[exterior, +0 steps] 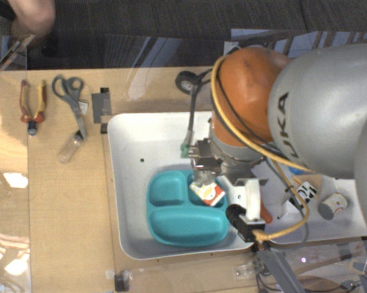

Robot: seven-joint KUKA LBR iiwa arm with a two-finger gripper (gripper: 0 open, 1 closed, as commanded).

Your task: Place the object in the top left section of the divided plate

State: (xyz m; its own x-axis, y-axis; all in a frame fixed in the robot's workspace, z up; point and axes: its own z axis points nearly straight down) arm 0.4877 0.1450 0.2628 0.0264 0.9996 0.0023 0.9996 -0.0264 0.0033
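**Object over plate's upper-right pocket, not yet in the top-left section**

Teal divided plate (177, 222) sits in the left white bin (129, 137): two small sections on top, one long section below. Small white-orange-red object (207, 193) is at the upper-right small section, right under the gripper (204, 172). Can't tell whether it rests on the plate or hangs just above it. Can't tell the jaw state either; the wrist body and cabling hide the fingertips, so grasp unconfirmed.

Progress, as a judgement: object is at the plate but in the wrong pocket. The top-left section (168, 188) looks bare teal. Left to do: shift the object leftward over the ridge between the two small sections, set it down, release. Short move, but the divider ridge could catch or tip the object if it's dragged instead of lifted.

Around: grey arm with orange band (248, 87) covers much of the right bin; yellow cable (270, 158) loops along the wrist. Right bin holds a small grey cylinder (332, 205) and a black-and-white patterned piece (306, 191), well apart from the plate. On the bench left of the bins: scissors (72, 98), red-handled pliers (31, 104), a small clear vial (70, 147). None of it is in the path. Main obstruction is the arm hiding the grasp.
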